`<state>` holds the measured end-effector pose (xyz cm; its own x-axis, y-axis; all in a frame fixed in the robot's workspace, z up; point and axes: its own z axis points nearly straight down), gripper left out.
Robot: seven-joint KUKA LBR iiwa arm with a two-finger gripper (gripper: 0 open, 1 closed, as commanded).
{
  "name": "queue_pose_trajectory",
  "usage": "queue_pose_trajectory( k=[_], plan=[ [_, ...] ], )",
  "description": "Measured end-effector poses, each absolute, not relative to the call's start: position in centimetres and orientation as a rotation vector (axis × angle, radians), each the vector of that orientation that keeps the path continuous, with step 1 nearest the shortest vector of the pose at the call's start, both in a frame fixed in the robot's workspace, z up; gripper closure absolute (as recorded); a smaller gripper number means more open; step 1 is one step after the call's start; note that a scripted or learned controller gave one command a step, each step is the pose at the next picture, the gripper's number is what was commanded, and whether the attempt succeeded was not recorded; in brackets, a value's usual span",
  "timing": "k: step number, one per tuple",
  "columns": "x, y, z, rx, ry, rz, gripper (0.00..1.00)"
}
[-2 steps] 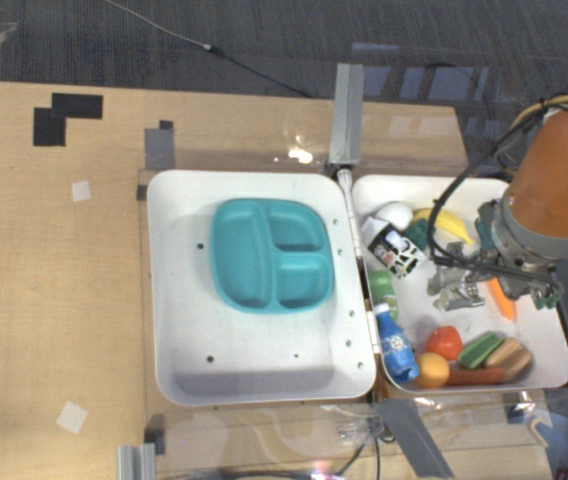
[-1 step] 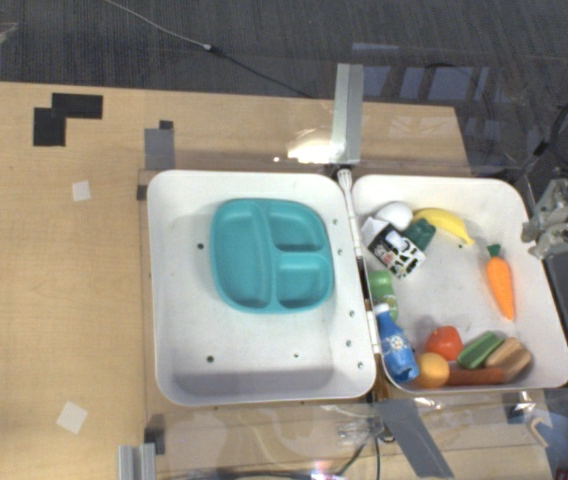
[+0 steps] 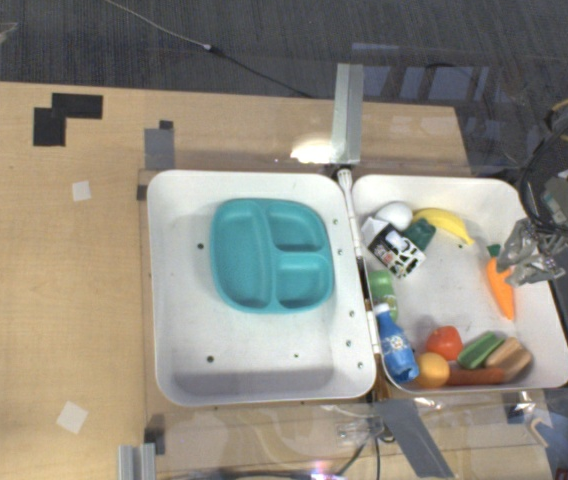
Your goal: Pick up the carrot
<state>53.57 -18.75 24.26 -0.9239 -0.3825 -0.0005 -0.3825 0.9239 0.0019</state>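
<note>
The pale wooden bench (image 3: 64, 298) carries two shallow white plastic bins. The left bin (image 3: 179, 348) holds a teal divided tray (image 3: 269, 255). The right bin (image 3: 544, 353) is crowded with toy food, a curved yellow banana (image 3: 444, 223) and a blue bottle (image 3: 394, 343) among it. The slim orange carrot (image 3: 503, 293) lies against that bin's right wall. The metal two-finger gripper (image 3: 526, 260) hangs just above the carrot's upper end; whether it is parted or closed I cannot tell. To grasp well, I would centre it over the carrot's middle, straddling its width, clear of the wall. Dark carpet (image 3: 214, 8) lies beyond.
</note>
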Motion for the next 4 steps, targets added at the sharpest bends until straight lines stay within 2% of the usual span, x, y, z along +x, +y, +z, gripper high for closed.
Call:
queue_pose_trajectory(
  k=[1, 2, 3, 4],
  plan=[
    [59.6, -16.1, 9.2, -0.884, 2.998, -0.009, 1.00],
    [62.0, -20.8, 9.0, -1.634, 2.669, -0.017, 1.00],
    [62.4, -19.6, 9.1, -1.642, 2.652, -0.005, 0.00],
    [58.8, -19.2, 9.1, -1.931, 2.448, -0.002, 0.00]
  ],
)
